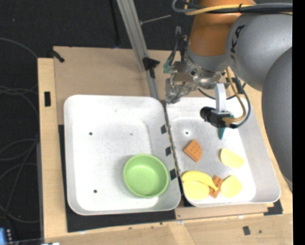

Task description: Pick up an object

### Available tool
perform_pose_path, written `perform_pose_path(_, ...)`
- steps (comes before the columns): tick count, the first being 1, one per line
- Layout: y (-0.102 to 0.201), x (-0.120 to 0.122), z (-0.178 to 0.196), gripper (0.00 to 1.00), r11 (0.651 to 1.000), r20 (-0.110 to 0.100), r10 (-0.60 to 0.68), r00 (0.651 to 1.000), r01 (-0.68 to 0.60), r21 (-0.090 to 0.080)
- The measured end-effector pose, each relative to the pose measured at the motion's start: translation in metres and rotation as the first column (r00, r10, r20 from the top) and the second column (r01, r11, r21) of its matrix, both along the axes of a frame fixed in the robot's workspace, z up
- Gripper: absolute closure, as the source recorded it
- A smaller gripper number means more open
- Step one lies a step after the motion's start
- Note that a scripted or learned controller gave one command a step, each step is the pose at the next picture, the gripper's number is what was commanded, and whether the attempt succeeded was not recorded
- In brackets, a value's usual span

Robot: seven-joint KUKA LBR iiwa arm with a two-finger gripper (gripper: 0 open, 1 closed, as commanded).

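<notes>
My gripper (173,92) hangs below the orange wrist band, over the far left corner of the right bin (262,152), close to the wall between the two bins. Nothing shows in its grasp. In the right bin, nearer the front, lie an orange waffle-like piece (193,150), a yellow oval piece (232,158), a larger yellow piece (194,184), another yellow piece (232,186) and a small orange piece (215,184) between them. A green bowl (146,175) sits upright at the front right of the left bin (91,137).
A slanted metal post (134,32) rises behind the bins, just left of the gripper. A black fitting with a teal tip (217,117) and cables hang from the arm over the right bin's far half. The grey arm covers the view's right side.
</notes>
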State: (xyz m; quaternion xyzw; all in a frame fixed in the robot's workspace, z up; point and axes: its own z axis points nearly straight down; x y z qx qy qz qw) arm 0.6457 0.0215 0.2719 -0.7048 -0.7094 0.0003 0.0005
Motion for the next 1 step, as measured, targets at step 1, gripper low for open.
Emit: perform_pose_path(1, 0.0452, 0.0031, -0.015, 1.0, 1.0, -0.001, -0.001, 1.0, 0.001, 0.0)
